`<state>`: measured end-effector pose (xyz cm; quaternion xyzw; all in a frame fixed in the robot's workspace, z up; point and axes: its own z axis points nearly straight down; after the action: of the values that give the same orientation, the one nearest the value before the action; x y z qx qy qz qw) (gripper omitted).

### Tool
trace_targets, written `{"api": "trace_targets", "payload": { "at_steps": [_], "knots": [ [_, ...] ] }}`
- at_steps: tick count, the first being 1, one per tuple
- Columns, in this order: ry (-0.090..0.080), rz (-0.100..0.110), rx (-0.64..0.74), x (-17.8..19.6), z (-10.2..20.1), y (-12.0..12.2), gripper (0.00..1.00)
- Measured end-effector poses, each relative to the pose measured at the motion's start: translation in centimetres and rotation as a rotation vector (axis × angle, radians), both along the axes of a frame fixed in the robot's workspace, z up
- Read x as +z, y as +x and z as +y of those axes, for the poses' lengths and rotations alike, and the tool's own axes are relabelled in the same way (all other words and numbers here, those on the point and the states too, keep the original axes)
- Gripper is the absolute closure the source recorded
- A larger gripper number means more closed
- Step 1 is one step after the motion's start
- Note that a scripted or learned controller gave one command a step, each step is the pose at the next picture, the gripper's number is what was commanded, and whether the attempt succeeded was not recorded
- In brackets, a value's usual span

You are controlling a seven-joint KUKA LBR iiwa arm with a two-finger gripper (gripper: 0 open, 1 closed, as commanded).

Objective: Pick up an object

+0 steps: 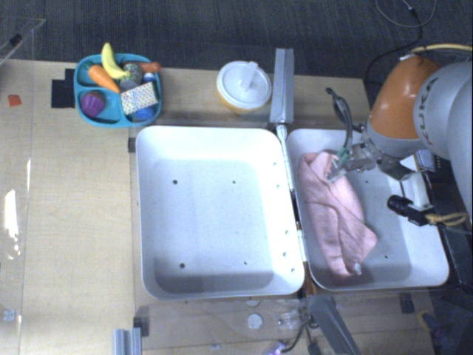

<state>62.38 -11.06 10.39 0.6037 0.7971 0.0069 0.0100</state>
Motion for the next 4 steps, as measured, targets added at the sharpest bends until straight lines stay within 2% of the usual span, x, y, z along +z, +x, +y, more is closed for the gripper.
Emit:
{"api": "trace_targets", "payload": {
  "at_steps": [1, 2, 3, 4],
  "knots": [
    [-0.005, 0.011, 0.292, 10.3, 3.9, 4.7, 1.0],
    [-0.007, 0.012, 0.381, 10.1, 4.1, 4.7, 1.0],
    [-0.006, 0.015, 0.4, 8.4, 3.9, 4.3, 1.0],
    [-0.008, 0.014, 0.468, 8.4, 3.8, 4.6, 1.0]
  ]
}}
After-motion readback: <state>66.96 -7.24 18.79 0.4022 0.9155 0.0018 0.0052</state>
